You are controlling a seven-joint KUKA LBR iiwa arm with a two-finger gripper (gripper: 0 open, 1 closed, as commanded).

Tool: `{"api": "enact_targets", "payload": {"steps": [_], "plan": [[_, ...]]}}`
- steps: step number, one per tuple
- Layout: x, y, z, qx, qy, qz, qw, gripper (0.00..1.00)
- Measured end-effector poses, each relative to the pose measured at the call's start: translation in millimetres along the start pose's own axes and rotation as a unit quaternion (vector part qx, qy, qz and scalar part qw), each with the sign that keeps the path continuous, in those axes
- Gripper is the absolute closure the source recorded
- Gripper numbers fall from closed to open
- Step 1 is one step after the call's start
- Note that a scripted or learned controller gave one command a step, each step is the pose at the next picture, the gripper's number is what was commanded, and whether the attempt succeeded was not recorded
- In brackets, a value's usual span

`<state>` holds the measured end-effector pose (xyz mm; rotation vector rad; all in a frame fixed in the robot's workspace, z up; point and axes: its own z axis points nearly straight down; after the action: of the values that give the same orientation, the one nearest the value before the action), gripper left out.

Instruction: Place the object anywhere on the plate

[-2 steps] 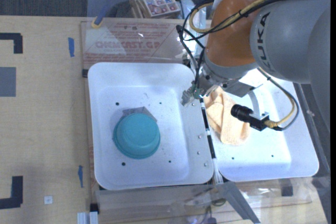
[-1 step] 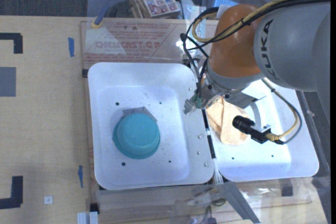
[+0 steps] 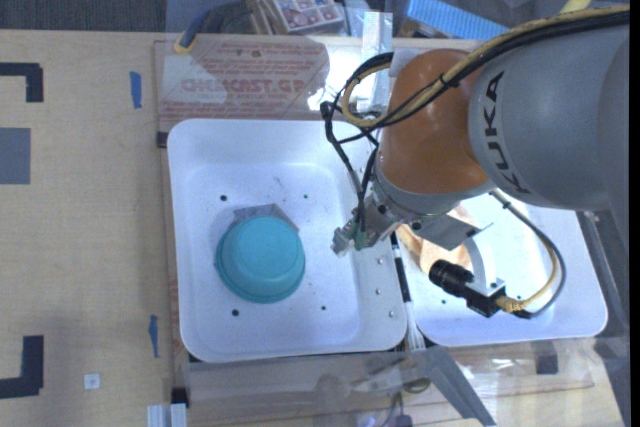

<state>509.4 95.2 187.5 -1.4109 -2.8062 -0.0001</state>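
1. A teal bowl-shaped object (image 3: 261, 258) sat upside down in the left bin (image 3: 190, 155), over a grey patch, possibly the plate.
2. It looked light, rigid and smooth plastic, likely slippery; the rim edge seemed the best hold.
3. The gripper (image 3: 352, 235) hung right of it; its opening could not be told.

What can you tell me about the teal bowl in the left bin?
The bowl is teal, round and smooth, probably plastic, and seems to sit upside down, its flat base facing up and its wider rim on the floor of the left bin. It lies toward the bin's near left part, apart from the walls. A small grey patch peeks out behind its far edge. The gripper hangs to its right, not touching it.
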Motion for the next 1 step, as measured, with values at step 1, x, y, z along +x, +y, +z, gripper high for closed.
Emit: {"api": "enact_targets", "payload": {"steps": [1], "plan": [[68.9, 20.7, 55.6, 0.007, 0.002, 0.02, 0.9998, 1.0]]}}
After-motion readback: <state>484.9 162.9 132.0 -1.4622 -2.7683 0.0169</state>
